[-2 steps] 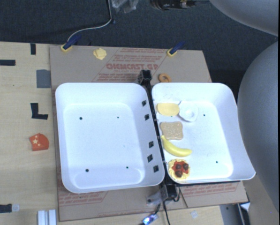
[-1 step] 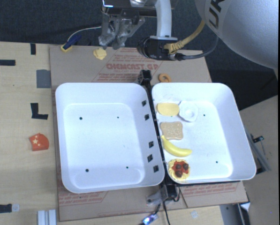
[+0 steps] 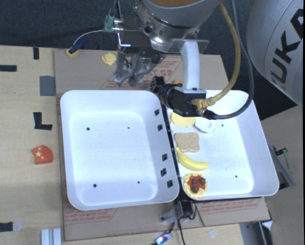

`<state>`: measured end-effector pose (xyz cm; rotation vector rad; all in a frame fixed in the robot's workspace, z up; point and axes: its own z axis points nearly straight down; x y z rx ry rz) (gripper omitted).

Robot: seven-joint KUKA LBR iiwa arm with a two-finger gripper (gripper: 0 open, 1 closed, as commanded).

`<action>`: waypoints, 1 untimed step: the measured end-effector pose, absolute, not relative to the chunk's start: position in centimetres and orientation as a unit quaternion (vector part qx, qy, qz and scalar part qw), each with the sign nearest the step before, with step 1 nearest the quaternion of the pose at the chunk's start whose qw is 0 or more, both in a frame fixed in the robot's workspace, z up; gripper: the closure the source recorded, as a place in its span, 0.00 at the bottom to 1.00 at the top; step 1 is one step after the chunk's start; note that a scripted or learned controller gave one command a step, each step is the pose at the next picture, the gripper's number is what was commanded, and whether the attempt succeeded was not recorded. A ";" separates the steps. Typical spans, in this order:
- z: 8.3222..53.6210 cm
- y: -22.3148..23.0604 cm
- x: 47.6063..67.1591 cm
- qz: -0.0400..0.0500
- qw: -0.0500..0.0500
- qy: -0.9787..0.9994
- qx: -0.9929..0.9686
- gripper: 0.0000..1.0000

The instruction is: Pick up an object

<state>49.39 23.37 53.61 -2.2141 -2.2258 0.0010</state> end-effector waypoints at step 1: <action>53.5 23.3 48.3 0.001 0.000 -0.708 -0.706 1.00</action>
